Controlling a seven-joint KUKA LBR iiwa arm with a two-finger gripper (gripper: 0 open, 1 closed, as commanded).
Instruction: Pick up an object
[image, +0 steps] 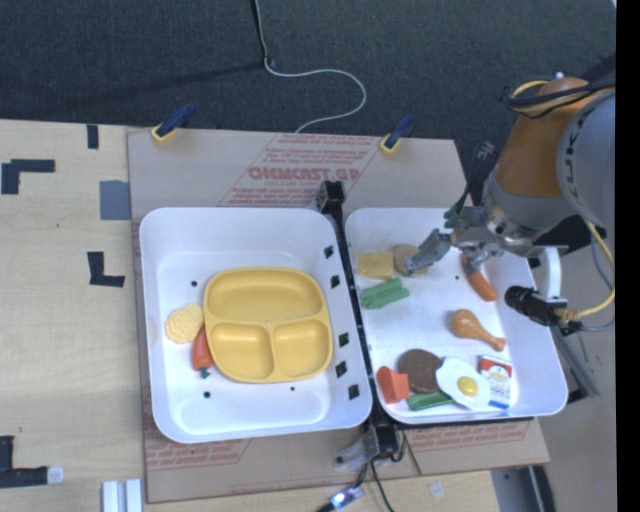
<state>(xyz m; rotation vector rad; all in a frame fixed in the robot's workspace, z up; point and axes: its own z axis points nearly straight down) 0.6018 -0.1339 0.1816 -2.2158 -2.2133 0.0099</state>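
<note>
One pincer (425, 252), finger state cannot be told, hangs over right bin (548, 345). Tan toy (403, 258) just beside its tip; yellow cheese block (376, 264) beyond. Cardboard (300, 170) behind reads "CHEMCAST", red print.

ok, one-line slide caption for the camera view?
KUKA arm's end effector low over the right bin beside a tan toy food piece; yellow divided plate in left bin.

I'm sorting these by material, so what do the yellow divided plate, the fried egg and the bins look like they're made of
Yellow divided plate: likely molded plastic, matte, uniform color with soft rounded ridges.
Fried egg: probably toy plastic or rubber, with flat solid white and yolk colors.
Bins: apparently thin white plastic, smooth, faintly glossy.
</note>
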